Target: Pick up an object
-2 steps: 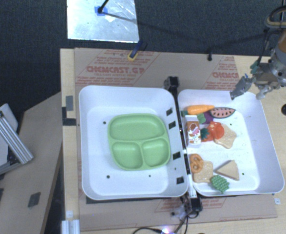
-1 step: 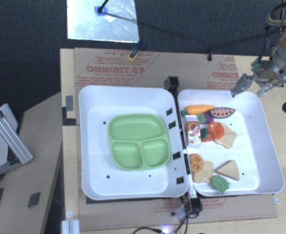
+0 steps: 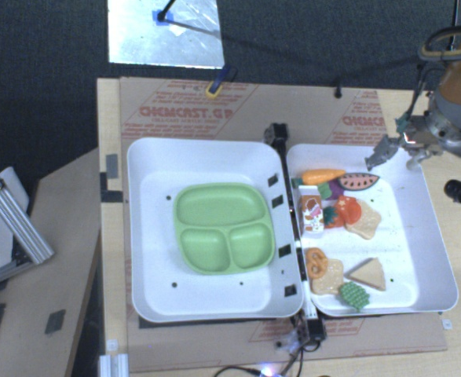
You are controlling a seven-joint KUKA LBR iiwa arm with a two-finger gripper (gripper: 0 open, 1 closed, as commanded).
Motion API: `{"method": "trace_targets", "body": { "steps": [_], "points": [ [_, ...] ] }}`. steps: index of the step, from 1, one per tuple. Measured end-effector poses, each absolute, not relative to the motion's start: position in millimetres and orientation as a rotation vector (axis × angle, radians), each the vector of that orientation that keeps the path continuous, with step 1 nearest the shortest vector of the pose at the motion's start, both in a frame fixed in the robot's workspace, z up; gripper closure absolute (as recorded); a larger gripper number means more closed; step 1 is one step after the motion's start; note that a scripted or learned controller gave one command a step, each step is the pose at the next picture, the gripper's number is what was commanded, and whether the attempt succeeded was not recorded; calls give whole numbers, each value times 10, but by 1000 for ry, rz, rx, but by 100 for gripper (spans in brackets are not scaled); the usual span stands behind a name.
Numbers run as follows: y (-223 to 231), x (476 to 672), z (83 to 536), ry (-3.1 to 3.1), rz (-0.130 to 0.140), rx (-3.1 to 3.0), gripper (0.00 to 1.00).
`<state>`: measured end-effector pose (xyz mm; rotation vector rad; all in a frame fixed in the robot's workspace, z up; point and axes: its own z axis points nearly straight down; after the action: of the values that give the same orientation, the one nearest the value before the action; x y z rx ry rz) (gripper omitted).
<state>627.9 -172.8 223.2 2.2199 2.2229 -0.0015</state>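
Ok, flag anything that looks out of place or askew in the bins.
Nothing stands out. The green divided plate lies flat in the left bin, and the toy food pieces lie loosely scattered inside the right bin, none spilled over a rim.

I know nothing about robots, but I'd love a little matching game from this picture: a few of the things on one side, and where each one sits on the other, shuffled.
Things:
1. green divided plate
2. carrot
3. watermelon slice
4. green knobbly toy

Places:
A. near front edge of the right bin
B. in the left bin
C. far end of the right bin, by the divider between the bins
D. far end of the right bin, just below the pincer

Pairs: 1-B, 2-C, 3-D, 4-A
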Motion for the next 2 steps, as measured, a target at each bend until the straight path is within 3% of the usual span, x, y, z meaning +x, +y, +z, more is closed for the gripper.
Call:
{"method": "trace_targets", "body": {
  "steps": [2],
  "points": [
    [-1796, 6293, 1378, 2224, -1, 2220, 0]
  ]
}}
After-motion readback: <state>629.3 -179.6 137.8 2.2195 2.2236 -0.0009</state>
